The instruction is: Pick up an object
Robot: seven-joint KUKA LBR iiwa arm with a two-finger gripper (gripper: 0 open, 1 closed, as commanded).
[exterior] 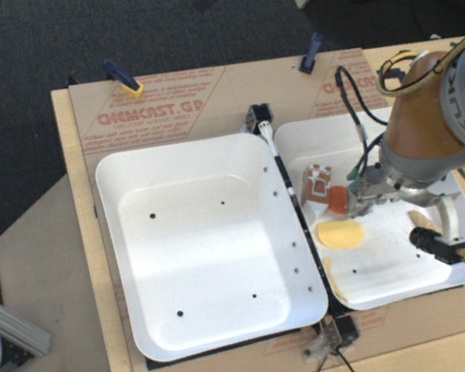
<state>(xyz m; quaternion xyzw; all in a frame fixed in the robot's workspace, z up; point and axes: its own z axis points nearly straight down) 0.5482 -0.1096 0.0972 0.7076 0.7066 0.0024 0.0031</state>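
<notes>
Several small objects lie in the right bin (381, 281): a brown-and-white piece (317, 182) near the far left corner, a red-orange lump (338, 199) just in front of it, and a pale yellow rounded object (340, 234) nearer the front. A small tan piece (420, 217) lies further right. My gripper (361, 200) is low in this bin, right beside the red-orange lump on its right side and just above the yellow object. The wrist hides how it meets the lump.
The left bin (200, 257) sits beside the right one, their rims meeting along a black divider (293, 206). Both rest on a cardboard sheet (157, 105) held by blue clamps (121, 76) at the back. My arm (433, 120) covers the right bin's far right side.
</notes>
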